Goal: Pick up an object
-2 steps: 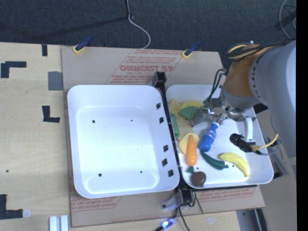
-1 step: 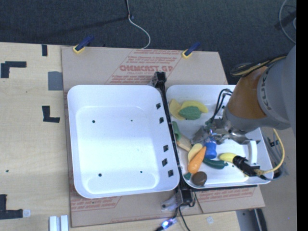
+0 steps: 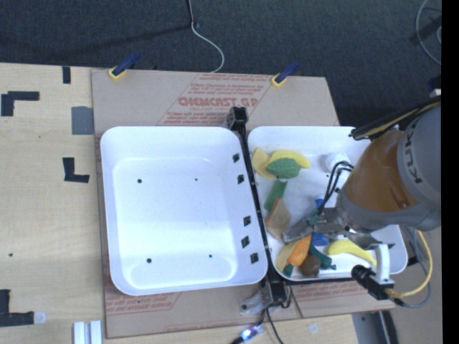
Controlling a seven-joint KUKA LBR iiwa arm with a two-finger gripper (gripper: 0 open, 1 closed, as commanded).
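Note:
The right bin [image 3: 301, 136] holds a heap of small toys. A yellow piece with a green lump [image 3: 283, 166] lies at its far left, with a green stick [image 3: 275, 192] and a tan block [image 3: 277, 218] below it. Near the front lie an orange carrot-like piece [image 3: 297, 251], a brown lump [image 3: 310, 264], a blue piece [image 3: 320, 240] and a yellow banana [image 3: 348, 248]. My gripper [image 3: 307, 228] hangs low over the middle of this heap, just right of the tan block and above the carrot piece. The wrist hides what lies under it.
The left bin [image 3: 115, 192] stands beside the right one, with a black divider strip [image 3: 246, 192] between them. Both rest on a cardboard sheet [image 3: 208, 99] clamped at the back. A small white object [image 3: 332, 162] sits at the right bin's far side. The grey and orange arm [image 3: 387, 185] covers the bin's right part.

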